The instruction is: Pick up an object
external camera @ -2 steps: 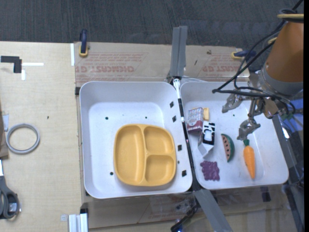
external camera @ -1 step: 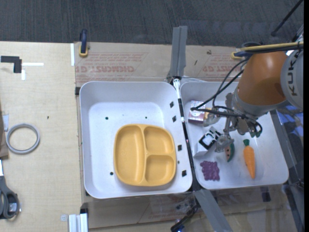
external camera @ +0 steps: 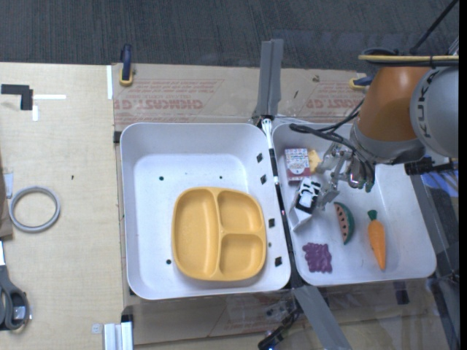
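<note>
A: Nearest us stands the arm, grey with an orange band, reaching in from the right over the right bin. What do we mark below it?

B: We mark the gripper, which hangs over the upper left part of that bin, with cables running to it. From this angle we cannot tell whether it is open or shut, nor whether it holds anything.

A: Which item lies closest to it?

B: We see a black-and-white toy just beside the gripper's tip, near the bin's left wall. Whether the two touch, we cannot say.

A: And the other candidates for picking?

B: All sit in the same bin. We note a pink packet at the upper left, with a small yellow piece just beside it. A melon slice lies right of the toy, and a carrot lies farther right, its green top pointing up the frame. Purple grapes rest near the front edge.

A: What do we label in the left bin?

B: We label a yellow plate with three compartments, lying flat right of the centre.

A: Anything outside the bins?

B: We find a grey ring on the bench, well apart to the left, and a blue clamp at the bench's far edge.
</note>
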Controlling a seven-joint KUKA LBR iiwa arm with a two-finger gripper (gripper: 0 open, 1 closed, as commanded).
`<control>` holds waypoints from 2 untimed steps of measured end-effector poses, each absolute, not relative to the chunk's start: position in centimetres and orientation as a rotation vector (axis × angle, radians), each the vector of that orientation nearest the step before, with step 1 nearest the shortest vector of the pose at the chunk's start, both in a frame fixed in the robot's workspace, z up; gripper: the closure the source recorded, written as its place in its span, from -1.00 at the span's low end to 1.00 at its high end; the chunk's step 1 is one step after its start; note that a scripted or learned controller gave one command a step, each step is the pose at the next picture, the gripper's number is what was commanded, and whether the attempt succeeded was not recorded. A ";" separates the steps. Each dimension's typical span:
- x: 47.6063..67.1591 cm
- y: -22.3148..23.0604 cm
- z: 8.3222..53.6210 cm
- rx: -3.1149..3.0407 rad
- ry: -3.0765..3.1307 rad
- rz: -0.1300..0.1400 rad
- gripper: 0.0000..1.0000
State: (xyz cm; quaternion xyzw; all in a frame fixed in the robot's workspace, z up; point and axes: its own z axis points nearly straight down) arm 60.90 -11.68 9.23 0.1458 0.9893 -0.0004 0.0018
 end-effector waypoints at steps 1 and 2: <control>62.8 -10.2 9.2 0.904 3.043 -0.020 -1.00; 64.5 -10.7 9.3 1.756 2.601 -0.003 -1.00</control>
